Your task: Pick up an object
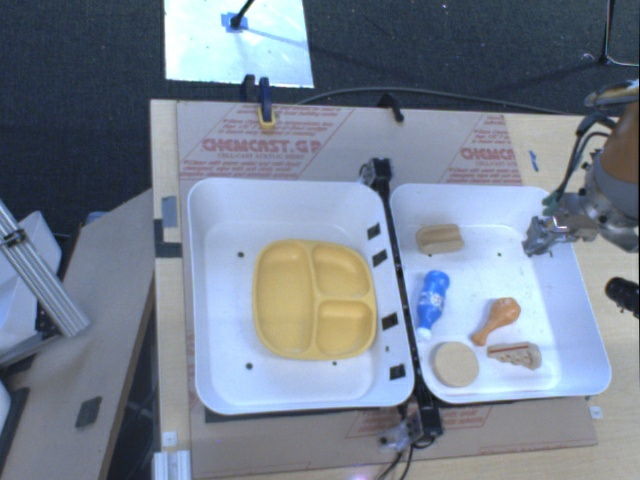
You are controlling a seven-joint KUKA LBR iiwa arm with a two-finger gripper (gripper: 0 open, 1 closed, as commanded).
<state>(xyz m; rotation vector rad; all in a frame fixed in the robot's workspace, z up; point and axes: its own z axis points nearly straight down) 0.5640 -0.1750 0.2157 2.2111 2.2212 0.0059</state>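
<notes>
The right bin (pixel 580 298) holds a tan bread roll (pixel 439 238) at the back, a blue bottle (pixel 432 301) near the divider, an orange chicken drumstick (pixel 497 319), a round beige cookie (pixel 456 364) and a brown sandwich wedge (pixel 516 355) at the front. My gripper (pixel 541 235) hangs over the bin's far right rim, well to the right of the bread roll and above the drumstick. Nothing shows between its fingers.
The left bin (pixel 215 268) holds a yellow divided plate (pixel 314 299). Black clips (pixel 385 290) line the divider between the bins. A clamp (pixel 262 103) sits at the bench's back edge, and a metal rail (pixel 35 278) lies off to the left.
</notes>
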